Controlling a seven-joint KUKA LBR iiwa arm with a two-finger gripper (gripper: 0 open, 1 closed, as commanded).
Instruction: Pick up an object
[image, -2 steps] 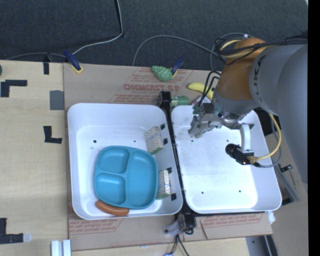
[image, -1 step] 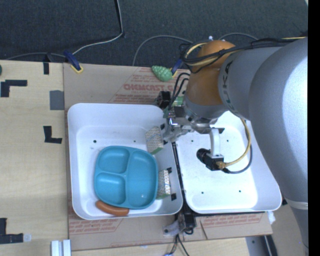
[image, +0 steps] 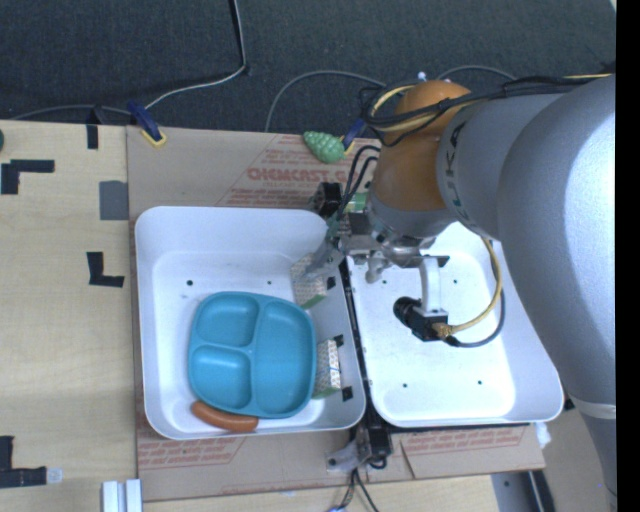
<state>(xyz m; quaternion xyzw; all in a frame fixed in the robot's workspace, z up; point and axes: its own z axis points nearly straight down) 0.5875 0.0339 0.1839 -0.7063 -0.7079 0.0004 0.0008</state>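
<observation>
In the left bin I see a blue divided plate at centre, orange sausage at its 7 o'clock, gripper at its 1 o'clock, grip I cannot tell.

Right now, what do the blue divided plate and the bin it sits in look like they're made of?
The blue divided plate looks like moulded plastic: one even colour, rounded compartments, soft sheen. The left bin also seems plastic or a thin formed sheet, smooth white with rounded corners, though the view leaves that open.
</observation>
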